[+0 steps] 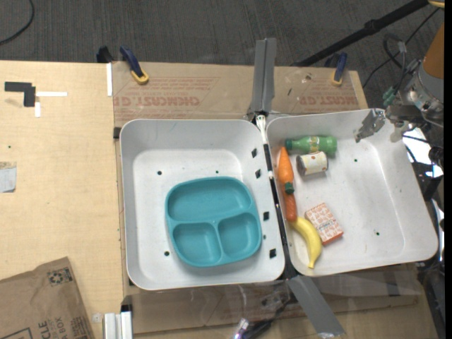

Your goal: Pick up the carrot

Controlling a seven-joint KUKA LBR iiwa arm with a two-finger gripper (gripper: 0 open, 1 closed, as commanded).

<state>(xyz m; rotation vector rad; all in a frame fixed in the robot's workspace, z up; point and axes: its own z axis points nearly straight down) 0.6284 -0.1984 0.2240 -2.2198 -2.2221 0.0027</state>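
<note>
Bins: the left bin (134,189) holds a teal tray (212,219); the right bin (395,210) holds the carrot (284,167), lying lengthwise against its left wall near centre frame. Probably light, stiff and smooth, it suits a mid-body grip, though wall, bottle (311,145) and can (312,164) crowd it. Gripper (371,124) hovers upper right, fingers apart.

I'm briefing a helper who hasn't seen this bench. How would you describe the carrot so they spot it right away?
Look in the right-hand white bin, along its left wall beside the divider between the two bins. The carrot lies there lengthwise, just below the green bottle and left of the small can. It is plain, tapered and orange, unlike the curved yellow banana farther down.
</note>
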